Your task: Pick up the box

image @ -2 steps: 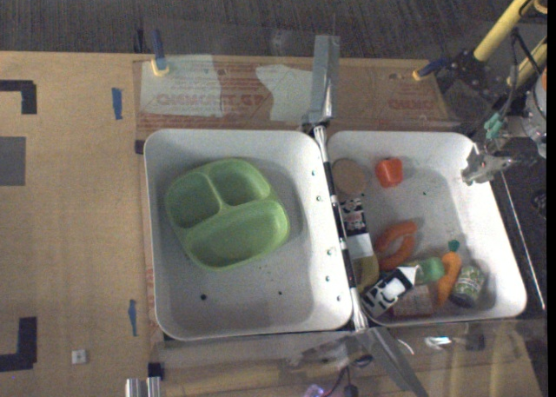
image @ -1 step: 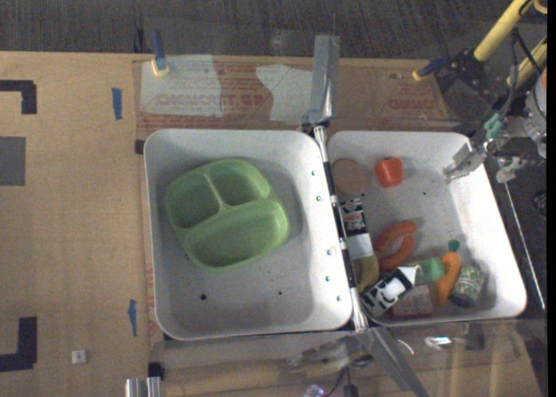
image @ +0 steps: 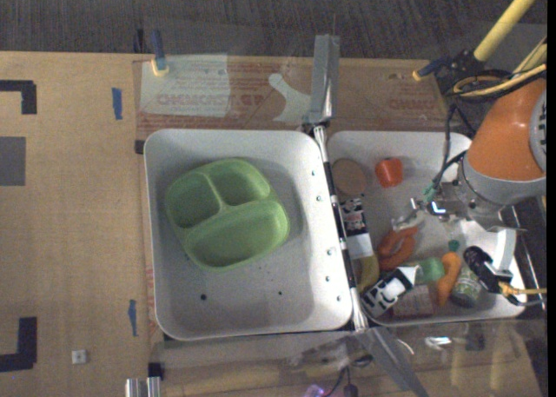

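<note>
One box (image: 352,217) lies left of the fingers (image: 432,206); their state I cannot tell.

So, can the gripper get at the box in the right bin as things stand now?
Probably yes, but tightly. The gripper hangs over the right bin, and the box lies uncovered near its front edge. A carrot and other items crowd beside it.

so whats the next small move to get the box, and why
Probably shift the gripper toward the camera view's lower left and lower it: the box lies at the right bin near edge, wedged among clutter, while the gripper hovers up and right of it.
</note>
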`<state>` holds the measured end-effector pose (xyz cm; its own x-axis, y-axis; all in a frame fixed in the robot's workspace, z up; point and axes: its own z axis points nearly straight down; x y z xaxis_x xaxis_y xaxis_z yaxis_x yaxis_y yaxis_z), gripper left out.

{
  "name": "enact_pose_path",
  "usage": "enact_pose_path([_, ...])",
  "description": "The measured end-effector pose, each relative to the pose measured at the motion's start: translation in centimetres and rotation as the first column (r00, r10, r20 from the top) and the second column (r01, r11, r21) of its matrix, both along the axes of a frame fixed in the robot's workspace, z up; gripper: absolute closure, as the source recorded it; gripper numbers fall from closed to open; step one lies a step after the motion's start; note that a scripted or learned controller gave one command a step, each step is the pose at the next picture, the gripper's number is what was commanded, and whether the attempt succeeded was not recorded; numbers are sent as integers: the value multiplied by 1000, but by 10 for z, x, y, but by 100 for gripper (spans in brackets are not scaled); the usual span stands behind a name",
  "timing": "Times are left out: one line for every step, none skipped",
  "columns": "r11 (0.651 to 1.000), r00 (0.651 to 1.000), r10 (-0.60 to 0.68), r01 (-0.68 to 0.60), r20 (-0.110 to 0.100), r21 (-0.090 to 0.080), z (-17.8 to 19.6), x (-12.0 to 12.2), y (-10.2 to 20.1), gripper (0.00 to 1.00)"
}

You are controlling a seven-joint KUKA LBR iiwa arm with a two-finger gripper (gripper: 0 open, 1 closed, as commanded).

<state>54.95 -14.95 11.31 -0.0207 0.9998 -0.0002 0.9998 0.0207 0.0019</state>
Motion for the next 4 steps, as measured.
enact_pose_path([998,998,62,-62,4,-1,-26,49,32,0])
enact_pose_path([996,996,92,-92,2,-1,73,71,64,0])
enact_pose_path([1000,1000,15,-15,4,-1,-26,41,36,0])
enact_pose_path([1000,1000,15,-15,1,-1,-27,96,51,0])
